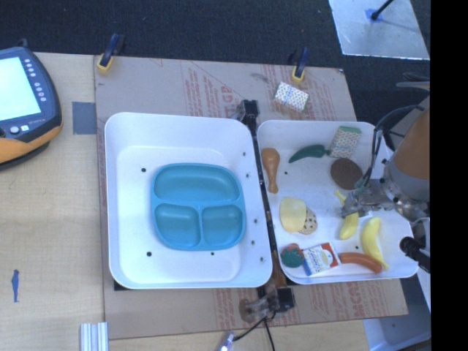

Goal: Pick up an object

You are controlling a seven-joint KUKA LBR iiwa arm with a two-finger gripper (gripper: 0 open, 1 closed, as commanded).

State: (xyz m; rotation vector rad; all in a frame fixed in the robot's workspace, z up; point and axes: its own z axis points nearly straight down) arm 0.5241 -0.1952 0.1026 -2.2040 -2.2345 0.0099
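Your tool [356, 202] hovers low in the right bin [281, 134], beside the small yellow piece [349, 226], likely lining up; its grip state I can't tell.

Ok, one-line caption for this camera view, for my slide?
Tool low in the right white bin among toy foods, beside a small yellow banana; blue divided plate in the left.

Gripper [356, 202] over right bin [322, 130], blue plate [197, 205] in left bin [117, 196]

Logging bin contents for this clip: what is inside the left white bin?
The left white bin holds one blue divided plate, lying flat at its centre with three bare compartments. Whatever the bin floor has beneath that plate is covered.
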